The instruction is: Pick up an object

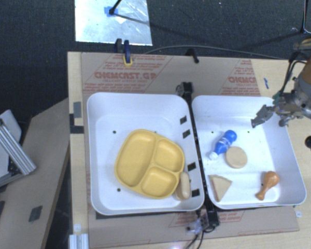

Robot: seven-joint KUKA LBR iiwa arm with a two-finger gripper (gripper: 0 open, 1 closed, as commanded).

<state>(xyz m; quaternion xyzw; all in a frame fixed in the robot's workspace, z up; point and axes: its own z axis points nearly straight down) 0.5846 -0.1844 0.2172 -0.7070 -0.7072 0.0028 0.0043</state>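
Tool [269, 116] (perhaps open) over bin rim [295, 154].

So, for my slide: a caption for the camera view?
Tool poised above right white bin holding blue bottle; yellow divided plastic tray in left bin.

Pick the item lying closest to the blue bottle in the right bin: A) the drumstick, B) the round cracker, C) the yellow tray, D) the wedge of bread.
B: the round cracker sits right beside the blue bottle, while the drumstick and the wedge lie farther toward the bin's near edge.
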